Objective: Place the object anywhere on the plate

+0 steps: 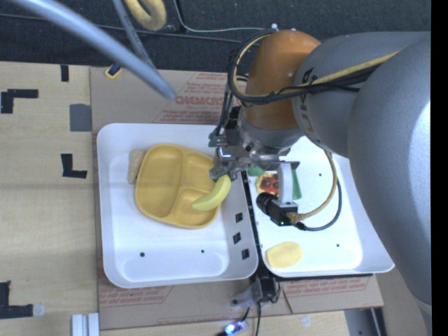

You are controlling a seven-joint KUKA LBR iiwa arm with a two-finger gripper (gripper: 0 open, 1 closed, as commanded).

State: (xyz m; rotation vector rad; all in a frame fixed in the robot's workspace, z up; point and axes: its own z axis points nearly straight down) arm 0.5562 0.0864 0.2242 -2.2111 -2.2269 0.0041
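Left white bin (pixel 112 208): banana (pixel 213 194) on yellow plate (pixel 164 184), end effector (pixel 227 161) fingers obscured.

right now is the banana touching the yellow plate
Touching. The camera view shows the banana lying across the right rim of the yellow plate, its lower end resting on the plate surface with no white bin showing between them.

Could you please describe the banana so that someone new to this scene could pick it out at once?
Start at the left white bin, which holds a yellow divided plate. The banana lies at the plate's right edge, just below the gripper. It is a curved, paler yellow-green piece, unlike the flat plate.
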